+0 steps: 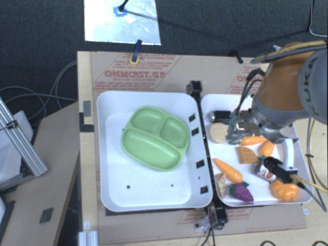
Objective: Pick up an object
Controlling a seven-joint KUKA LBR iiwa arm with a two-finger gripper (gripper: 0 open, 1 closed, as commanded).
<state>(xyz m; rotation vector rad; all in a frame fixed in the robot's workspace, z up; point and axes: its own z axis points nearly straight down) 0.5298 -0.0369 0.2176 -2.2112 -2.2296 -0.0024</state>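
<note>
arm [287, 81] over right bin [215, 104] | pincer [240, 129] low at bin's upper part, grip state cannot tell | carrot [228, 170], grapes [241, 191], can [264, 172] in right bin | green plate [155, 137] in left bin [113, 152]

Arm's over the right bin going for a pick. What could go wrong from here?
1. Clutter: the carrot, grapes, the waffle-like piece and the small can lie close together in the right bin, so a grasp may nudge or catch a neighbour.
2. The arm's wrist hides what lies under the gripper, so a missed grasp would be hard to spot.
3. The carrot lies near the divider, which may block a finger.
</note>
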